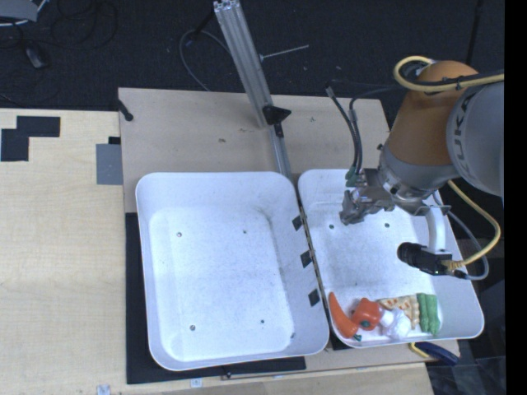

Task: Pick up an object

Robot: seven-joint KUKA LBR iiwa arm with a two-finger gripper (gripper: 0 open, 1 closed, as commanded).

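My gripper [354, 210] hangs over the upper middle of the right bin [362, 253], well above its floor. Nothing shows between its fingers. The objects lie packed along the near edge of that bin: an orange carrot-like piece [342, 318], a red piece [367, 310], a white lump [396, 324], a tan ridged piece [401, 304] and a green one [427, 313]. The gripper is far from them, toward the bin's back.
The left bin [218, 262] sits beside the right one, joined by black clips [305, 257]. A slanted aluminium rail [251, 64] rises behind the bins. A black knob on the arm [420, 257] overhangs the right bin's right side. Cables trail at the back.
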